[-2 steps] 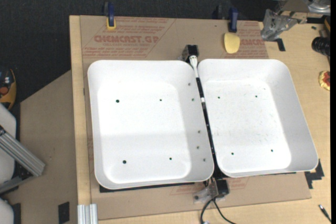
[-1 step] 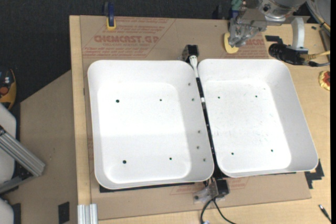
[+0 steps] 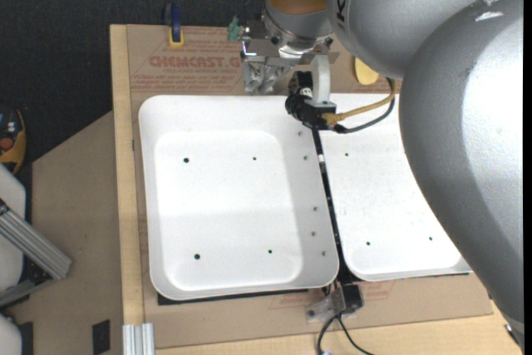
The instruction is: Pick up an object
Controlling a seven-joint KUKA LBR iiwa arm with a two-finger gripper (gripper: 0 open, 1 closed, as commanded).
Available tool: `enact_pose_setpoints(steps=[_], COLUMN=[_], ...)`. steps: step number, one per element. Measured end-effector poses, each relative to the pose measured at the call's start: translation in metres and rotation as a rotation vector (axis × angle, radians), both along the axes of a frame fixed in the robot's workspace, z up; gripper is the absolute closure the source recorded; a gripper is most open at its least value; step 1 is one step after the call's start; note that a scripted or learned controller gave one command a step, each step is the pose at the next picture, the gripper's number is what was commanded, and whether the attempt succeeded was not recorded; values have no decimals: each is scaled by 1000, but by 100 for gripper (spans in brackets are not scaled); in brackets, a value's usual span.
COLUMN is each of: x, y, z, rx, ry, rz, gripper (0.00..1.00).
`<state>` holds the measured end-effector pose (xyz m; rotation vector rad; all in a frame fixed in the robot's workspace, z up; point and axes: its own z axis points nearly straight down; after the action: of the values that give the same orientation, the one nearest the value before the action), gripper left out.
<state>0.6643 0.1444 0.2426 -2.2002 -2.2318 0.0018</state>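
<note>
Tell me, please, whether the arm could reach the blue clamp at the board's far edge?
Probably yes. The claw hangs above the far strip of the board, and the clamp stands at the edge of that same strip, with only bare board between them.

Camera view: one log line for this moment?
arm: in from right, over bins' far edge | claw: above cardboard behind left bin | fingers: unclear | held: nothing seen | right bin: partly hidden
</note>
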Motion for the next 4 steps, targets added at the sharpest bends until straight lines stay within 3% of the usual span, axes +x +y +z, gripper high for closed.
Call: enact_pose_setpoints(steps=[1, 2, 3, 4], x=[3, -8, 1, -16], y=[-25, -37, 20, -10], z=[60, 90, -7, 46], rx=[-4, -4, -4, -4], ry=[-12, -10, 0, -11], rz=[-15, -15, -10, -16], gripper=[100, 100, 100, 100])
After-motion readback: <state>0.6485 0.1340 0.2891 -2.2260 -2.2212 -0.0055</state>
